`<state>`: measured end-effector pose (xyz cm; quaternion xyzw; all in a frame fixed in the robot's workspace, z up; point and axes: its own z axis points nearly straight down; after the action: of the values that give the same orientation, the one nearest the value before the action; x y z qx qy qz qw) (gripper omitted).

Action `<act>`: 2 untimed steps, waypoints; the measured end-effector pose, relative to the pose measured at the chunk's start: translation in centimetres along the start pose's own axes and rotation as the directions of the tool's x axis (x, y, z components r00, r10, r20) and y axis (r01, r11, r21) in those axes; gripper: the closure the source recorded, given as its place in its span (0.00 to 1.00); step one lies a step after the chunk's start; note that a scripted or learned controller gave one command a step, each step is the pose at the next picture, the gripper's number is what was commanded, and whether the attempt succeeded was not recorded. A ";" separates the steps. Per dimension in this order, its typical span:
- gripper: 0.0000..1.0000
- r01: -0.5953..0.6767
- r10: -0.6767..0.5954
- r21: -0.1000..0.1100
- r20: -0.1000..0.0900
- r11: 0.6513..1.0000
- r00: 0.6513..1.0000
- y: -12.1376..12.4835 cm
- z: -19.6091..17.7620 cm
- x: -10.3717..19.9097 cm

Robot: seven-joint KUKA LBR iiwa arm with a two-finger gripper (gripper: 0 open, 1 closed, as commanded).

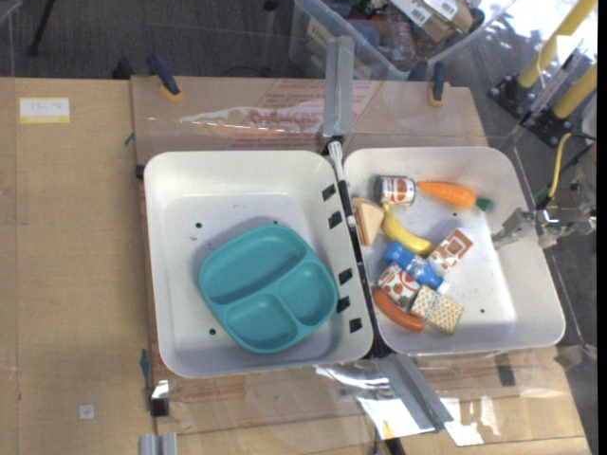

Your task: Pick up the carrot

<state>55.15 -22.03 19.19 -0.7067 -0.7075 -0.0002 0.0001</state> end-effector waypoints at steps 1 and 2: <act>0.00 0.059 -0.059 -0.003 0.001 0.998 0.998 6.7 2.5 8.9; 0.00 0.162 -0.161 -0.054 0.025 0.985 0.987 2.6 8.1 11.2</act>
<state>57.72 -10.87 11.12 -0.6469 -0.7620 -0.0125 -0.0269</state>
